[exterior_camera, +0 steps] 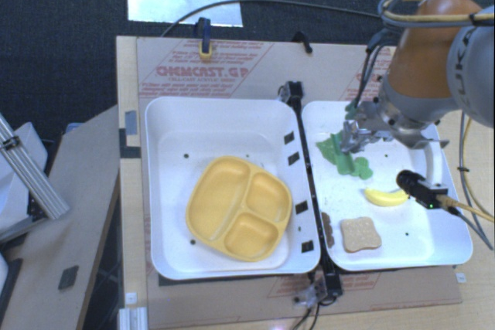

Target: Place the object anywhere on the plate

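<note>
1. The green leafy object (344, 156), flat and ragged-edged, lies in the right bin (448, 243).
2. The gripper (353, 132) sits at its upper edge; grip state: cannot tell.
3. Banana (385, 197) and toast (360, 234) lie below it.
4. The yellow divided plate (238, 207) sits left.

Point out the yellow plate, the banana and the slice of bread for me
yellow plate (220, 185), camera view, on its large compartment.
banana (384, 198), camera view, on its middle.
slice of bread (360, 234), camera view, on its centre.
</note>
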Action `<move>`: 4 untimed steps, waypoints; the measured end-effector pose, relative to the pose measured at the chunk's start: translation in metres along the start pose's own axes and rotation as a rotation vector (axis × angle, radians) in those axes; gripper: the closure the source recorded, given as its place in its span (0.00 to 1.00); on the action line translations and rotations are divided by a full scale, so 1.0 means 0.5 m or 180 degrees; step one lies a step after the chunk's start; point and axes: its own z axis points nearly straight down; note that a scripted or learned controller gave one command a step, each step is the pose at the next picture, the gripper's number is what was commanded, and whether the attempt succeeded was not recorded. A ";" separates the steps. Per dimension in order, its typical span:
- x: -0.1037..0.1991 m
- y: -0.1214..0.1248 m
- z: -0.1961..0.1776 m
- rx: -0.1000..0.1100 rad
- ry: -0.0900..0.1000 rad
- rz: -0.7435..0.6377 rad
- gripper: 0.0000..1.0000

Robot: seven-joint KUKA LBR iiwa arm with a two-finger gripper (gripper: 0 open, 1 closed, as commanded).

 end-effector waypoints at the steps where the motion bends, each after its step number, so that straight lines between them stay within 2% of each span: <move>1: 0.126 -0.001 -0.006 -0.0002 0.0000 -0.0003 1.00; 3: 0.352 -0.024 0.042 0.0007 -0.0001 0.0000 1.00; 4: 0.448 -0.043 0.017 0.0001 0.0001 0.0003 1.00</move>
